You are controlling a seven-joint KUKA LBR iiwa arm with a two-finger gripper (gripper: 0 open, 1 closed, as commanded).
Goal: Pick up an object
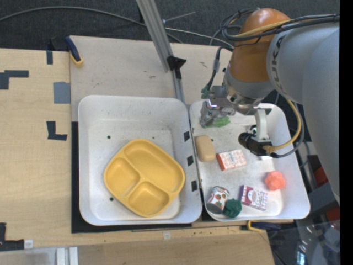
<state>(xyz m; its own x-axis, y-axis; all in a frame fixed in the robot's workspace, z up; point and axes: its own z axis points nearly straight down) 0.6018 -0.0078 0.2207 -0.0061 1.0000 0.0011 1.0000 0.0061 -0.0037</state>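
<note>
We look down from one fixed camera set above the bench, tilted so the far edge of the bench lies toward the top of the view. The left bin [88,148] and the right bin [292,192] both sit whole within our view, side by side in its lower half. The arm [298,48] enters from our right and, being nearer the lens, looms large over the upper right corner. We stand far enough back to see bare bench [27,148] left of the bins.
</note>
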